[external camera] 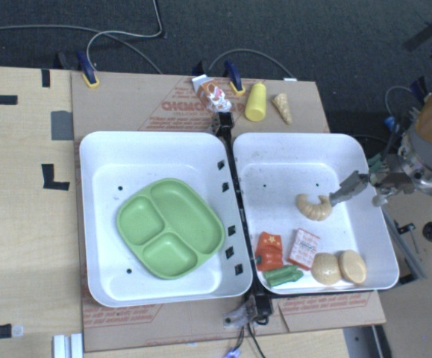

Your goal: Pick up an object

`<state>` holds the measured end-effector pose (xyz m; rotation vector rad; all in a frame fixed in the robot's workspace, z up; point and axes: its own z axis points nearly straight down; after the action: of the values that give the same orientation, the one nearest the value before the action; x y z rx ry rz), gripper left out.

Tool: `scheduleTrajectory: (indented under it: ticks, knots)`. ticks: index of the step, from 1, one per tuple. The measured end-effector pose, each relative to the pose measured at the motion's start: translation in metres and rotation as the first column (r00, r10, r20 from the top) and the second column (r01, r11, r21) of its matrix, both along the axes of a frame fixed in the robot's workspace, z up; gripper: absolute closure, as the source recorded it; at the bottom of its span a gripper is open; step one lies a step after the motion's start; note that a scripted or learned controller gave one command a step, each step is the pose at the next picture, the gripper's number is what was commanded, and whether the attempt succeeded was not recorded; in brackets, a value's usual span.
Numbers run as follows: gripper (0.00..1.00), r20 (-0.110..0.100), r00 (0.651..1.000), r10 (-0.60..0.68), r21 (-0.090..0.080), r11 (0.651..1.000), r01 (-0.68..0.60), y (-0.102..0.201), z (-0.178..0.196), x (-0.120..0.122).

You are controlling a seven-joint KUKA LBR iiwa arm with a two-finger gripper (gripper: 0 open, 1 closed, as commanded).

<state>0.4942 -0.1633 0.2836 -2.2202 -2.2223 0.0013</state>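
Croissant [315, 206] in right bin [275, 151], long axis left-right, ends curling up; pincer [338, 197] touching, spread unclear.

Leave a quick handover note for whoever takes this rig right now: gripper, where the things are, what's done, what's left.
Gripper: reaching into the right bin from the right, tip right next to the croissant; whether it is open or shut can't be told.
Right bin also has a red packet, a white-and-red packet, a green piece and two buns along the near side.
Left bin holds a green tray.
Done: arm is at the croissant.
Left: grip an object and lift it; nothing is lifted yet.
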Motion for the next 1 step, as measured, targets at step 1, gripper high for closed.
scheduleTrajectory:
  ticks: [1]
  knots:
    - [0.0, -0.003, 1.0, 0.0, 0.001, 1.0, 0.0, 0.0067, -0.1283, 0.0917]
